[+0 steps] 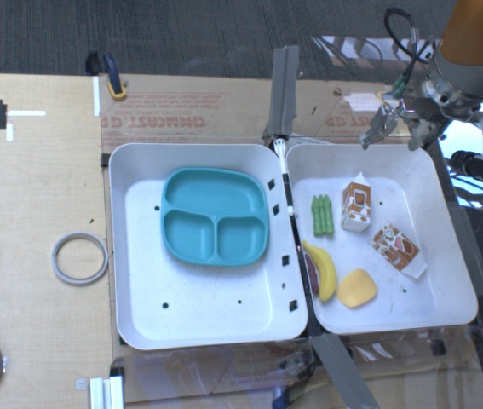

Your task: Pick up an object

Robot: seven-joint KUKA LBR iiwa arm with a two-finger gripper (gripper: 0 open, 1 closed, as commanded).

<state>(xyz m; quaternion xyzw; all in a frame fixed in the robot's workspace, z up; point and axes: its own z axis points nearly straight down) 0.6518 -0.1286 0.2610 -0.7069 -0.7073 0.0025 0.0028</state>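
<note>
The worktop (37, 186) carried two white bins side by side. The left bin (130, 313) lay well to the gripper's left and below it in the view; the right bin (445, 305) sat directly below the gripper. The arm (473, 24) entered from the upper right, orange band showing. The gripper (400, 130) hung over the right bin's far rim, fingers spread apart with nothing between them.

A teal tray (215, 216) with three compartments rested in the left bin, far left of the gripper. In the right bin, all apart from the gripper: a banana (324, 269) by the near left wall, well below and left; a brown-and-white packet (397, 249) lying tilted below; a small carton (357, 204), nearest item below and slightly left; a yellow piece (357, 289) just beside the banana tip; green beans (322, 215) just left of the carton. A grey ring (80, 257) lay on the worktop, far left.
</note>
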